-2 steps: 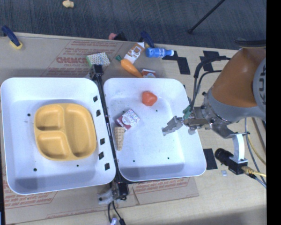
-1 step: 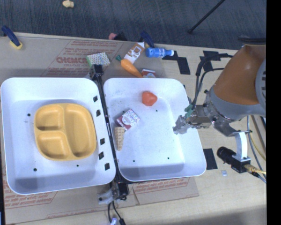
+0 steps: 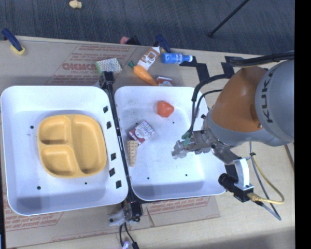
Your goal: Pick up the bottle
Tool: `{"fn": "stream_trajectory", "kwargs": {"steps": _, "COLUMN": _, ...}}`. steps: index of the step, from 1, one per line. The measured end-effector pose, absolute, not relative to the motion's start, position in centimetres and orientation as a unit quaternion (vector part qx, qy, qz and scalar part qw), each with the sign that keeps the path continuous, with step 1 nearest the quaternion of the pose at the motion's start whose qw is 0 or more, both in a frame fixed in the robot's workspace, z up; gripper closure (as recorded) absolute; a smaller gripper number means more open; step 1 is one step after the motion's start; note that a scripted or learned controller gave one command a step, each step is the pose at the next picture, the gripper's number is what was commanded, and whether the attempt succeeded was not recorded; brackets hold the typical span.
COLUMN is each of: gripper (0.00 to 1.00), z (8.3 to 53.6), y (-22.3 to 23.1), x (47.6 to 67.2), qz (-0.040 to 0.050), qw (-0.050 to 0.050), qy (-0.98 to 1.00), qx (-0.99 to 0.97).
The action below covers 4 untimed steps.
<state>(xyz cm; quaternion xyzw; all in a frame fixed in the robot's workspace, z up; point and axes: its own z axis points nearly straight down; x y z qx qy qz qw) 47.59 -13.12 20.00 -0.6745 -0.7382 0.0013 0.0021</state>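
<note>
A small blue bottle [image 3: 174, 58] with a pale cap lies on its side on the cardboard behind the right bin [image 3: 197, 183], outside it. My gripper [image 3: 180, 150] hangs low over the right side of that bin's floor, well in front of the bottle and apart from it. Nothing shows in the gripper. The grey and orange arm [image 3: 243, 110] covers the bin's right wall.
In the right bin lie a red fruit [image 3: 165, 108], a small red-and-white packet [image 3: 142, 131] and a waffle cone [image 3: 131, 152]. Left bin holds a yellow divided plate [image 3: 71, 143]. Behind the bins sit a carrot [image 3: 144, 75], a white-orange carton [image 3: 150, 57] and a green patterned block [image 3: 109, 65].
</note>
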Motion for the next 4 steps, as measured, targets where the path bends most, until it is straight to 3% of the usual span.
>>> {"fn": "stream_trajectory", "kwargs": {"steps": 1, "gripper": 1.0, "z": 21.8, "y": -9.6, "x": 47.7, "qz": 0.0003, "qw": 0.0, "qy": -0.849, "qx": -0.528}}
{"fn": "stream_trajectory", "kwargs": {"steps": 3, "gripper": 1.0, "z": 19.2, "y": -1.2, "x": 47.7, "qz": 0.0006, "qw": 0.002, "qy": -0.987, "qx": -0.161}}
{"fn": "stream_trajectory", "kwargs": {"steps": 4, "gripper": 1.0, "z": 21.3, "y": -12.0, "x": 47.7, "qz": 0.0005, "qw": 0.0, "qy": -0.999, "qx": 0.033}}
